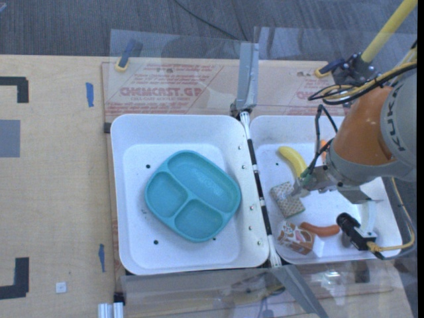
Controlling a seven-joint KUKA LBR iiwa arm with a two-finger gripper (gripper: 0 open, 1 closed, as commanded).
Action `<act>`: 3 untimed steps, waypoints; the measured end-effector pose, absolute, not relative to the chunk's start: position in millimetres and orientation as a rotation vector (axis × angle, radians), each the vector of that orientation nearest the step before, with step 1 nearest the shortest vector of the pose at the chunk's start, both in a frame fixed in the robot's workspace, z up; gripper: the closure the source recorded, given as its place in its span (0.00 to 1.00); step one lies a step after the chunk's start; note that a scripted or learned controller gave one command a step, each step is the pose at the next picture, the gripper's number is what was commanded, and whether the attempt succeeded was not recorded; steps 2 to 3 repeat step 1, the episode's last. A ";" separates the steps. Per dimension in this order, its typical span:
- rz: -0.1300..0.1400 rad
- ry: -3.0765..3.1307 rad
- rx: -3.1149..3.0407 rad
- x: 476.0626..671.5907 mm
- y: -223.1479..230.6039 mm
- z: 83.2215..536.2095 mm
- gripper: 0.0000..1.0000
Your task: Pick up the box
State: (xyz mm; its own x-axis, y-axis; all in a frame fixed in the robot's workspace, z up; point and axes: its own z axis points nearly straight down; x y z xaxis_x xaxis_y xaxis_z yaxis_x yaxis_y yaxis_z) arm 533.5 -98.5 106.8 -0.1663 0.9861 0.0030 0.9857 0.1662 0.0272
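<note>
In the right bin (271, 132) of a two-bin bench (53, 177), the claw (301, 185) of a grey KUKA arm (361, 148) with an orange band hangs low, reaching in from the right side of the camera view. Its tip sits at the upper right corner of a speckled grey block (287, 201), which lies just below and a little left of the claw. From this angle it is not possible to tell whether the two touch. Whether the claw is open or closed cannot be made out either, and nothing can be seen held in it.

The box (296, 238), a small brown and red carton with a white end, lies below the claw near the front wall of the same bin, just past the grey block and apart from the claw. A reddish sausage (319, 230) rests just beside the box's right edge, below and slightly right of the claw. A yellow banana (291, 159) lies just above the claw, curving toward the bin's rear.

Well to the claw's left, beyond the wall between the bins, the left bin (132, 138) holds a blue divided plate (192, 194) with three compartments, lying flat and turned at a slant.
</note>
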 end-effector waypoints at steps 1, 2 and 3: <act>0.035 2.386 2.018 533.7 -98.7 107.2 0.00; 0.035 2.386 2.018 533.7 -98.7 107.2 0.00; 0.035 2.386 2.018 533.7 -98.7 107.2 0.00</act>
